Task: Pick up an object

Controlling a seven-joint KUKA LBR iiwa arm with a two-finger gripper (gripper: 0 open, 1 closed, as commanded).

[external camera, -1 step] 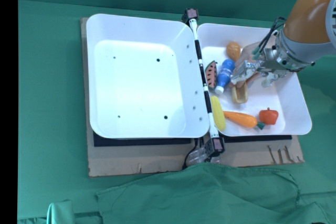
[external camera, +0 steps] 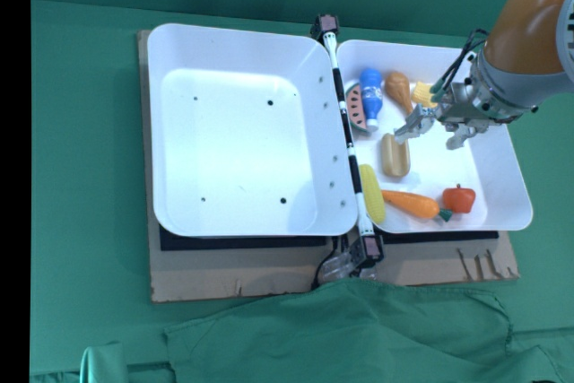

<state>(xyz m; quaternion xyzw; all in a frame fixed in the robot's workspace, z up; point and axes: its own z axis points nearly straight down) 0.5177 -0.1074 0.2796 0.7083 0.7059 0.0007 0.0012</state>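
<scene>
Claw hovering over right bin, nothing pinched.
Left bin [external camera: 179,58] sitting bare; right bin [external camera: 502,193] holding toy food. Bread roll [external camera: 395,155] lying just left of and below the claw [external camera: 437,132], long axis running near-to-far. Fingers spreading apart. No readable writing.

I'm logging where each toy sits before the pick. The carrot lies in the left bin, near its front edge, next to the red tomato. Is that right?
Not quite: the bin is wrong. The camera view shows the carrot in the right bin, near its front edge, next to the red tomato. The left bin holds no toys.
</scene>
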